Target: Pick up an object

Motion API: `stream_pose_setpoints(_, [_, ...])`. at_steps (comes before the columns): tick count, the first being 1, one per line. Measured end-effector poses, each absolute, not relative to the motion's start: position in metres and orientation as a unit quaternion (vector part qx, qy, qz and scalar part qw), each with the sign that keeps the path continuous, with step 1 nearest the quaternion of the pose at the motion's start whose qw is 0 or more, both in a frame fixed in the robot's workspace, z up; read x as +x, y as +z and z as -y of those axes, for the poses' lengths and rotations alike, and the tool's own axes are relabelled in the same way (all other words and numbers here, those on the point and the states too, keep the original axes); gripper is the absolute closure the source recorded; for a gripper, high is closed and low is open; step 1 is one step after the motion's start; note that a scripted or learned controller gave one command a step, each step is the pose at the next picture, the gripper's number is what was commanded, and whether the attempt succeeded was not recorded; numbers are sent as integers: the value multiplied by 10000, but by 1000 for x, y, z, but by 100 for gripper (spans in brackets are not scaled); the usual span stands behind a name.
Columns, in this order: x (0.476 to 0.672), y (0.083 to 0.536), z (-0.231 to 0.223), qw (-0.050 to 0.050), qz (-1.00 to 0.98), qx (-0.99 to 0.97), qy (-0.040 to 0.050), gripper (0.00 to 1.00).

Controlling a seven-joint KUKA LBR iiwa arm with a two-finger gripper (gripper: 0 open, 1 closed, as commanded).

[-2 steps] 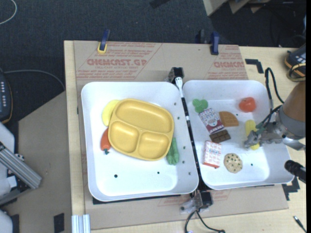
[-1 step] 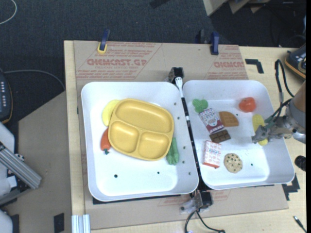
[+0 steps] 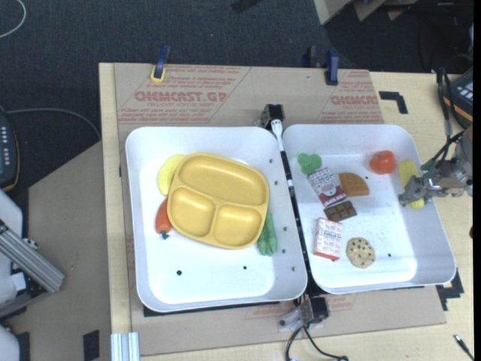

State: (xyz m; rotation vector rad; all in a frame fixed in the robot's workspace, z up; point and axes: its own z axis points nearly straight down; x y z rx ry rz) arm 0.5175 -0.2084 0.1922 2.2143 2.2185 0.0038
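My gripper (image 3: 418, 192) reaches in from the right and hangs over the right rim of the right bin (image 3: 391, 273). It is right by a yellow object (image 3: 408, 172) that lies against that rim, and part of the yellow shows just below the gripper. A red tomato (image 3: 382, 162) sits just left of the yellow object. Further left lie a green item (image 3: 309, 161), a brown bun (image 3: 353, 184), a red and white packet (image 3: 324, 184), a chocolate bar (image 3: 340, 210), a second packet (image 3: 328, 239) and a cookie (image 3: 361, 252).
The left bin (image 3: 210, 280) holds a yellow divided plate (image 3: 218, 200) lying over a yellow item (image 3: 168, 173), a red-orange pepper (image 3: 162, 218) and a green vegetable (image 3: 267, 238). Cables and a black device (image 3: 458, 96) stand at the far right.
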Motion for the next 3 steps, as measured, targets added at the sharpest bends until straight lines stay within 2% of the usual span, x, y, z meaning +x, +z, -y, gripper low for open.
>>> stream_pose_setpoints(1, [519, 227, 209, 33, -7075, 7067, 11, 100])
stream_pose_setpoints(3, [560, 215, 95, 7, -7093, 7049, 10, 100])
